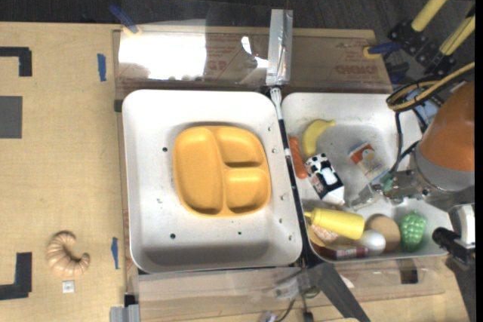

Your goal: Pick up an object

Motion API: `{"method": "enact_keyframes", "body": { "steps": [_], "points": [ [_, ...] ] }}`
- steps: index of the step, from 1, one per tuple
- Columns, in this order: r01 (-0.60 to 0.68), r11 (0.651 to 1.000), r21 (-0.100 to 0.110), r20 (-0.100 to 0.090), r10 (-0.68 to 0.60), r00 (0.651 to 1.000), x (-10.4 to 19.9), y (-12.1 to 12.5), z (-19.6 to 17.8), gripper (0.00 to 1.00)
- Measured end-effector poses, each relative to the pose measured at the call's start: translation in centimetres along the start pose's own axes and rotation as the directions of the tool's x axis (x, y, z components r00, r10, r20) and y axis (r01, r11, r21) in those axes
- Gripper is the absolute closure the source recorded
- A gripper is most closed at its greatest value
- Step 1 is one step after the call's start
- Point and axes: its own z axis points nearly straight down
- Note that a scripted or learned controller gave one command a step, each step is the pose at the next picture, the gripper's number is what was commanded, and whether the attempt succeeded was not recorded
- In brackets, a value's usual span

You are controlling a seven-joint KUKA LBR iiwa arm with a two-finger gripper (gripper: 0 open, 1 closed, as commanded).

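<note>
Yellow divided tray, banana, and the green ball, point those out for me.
Yellow divided tray [201, 171]: camera view, on its large left compartment.
Banana [315, 135]: camera view, on the middle of its curve.
Green ball [413, 230]: camera view, on its bumpy top.

Reddish-brown printing runs across the cardboard panel [332, 60] behind the bins, but it is too blurred and upside down to read. A small packet [364, 155] in the right bin [355, 105] bears an orange mark, also illegible.

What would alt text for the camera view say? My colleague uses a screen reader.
A grey arm reaches from the right over the right bin, which holds a banana, yellow bottle and green ball. The left bin holds a yellow divided tray.
</note>
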Motion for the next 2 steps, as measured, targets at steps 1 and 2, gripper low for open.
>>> {"method": "enact_keyframes", "body": {
  "steps": [1, 2],
  "points": [
    [0.382, 0.924, -0.007, 0.005, -0.382, 0.924, 1.9, 5.1, 1.5, 0.00],
    [0.535, 0.845, -0.003, 0.000, -0.535, 0.845, 2.6, 5.6, -0.6, 0.00]
  ]
}}
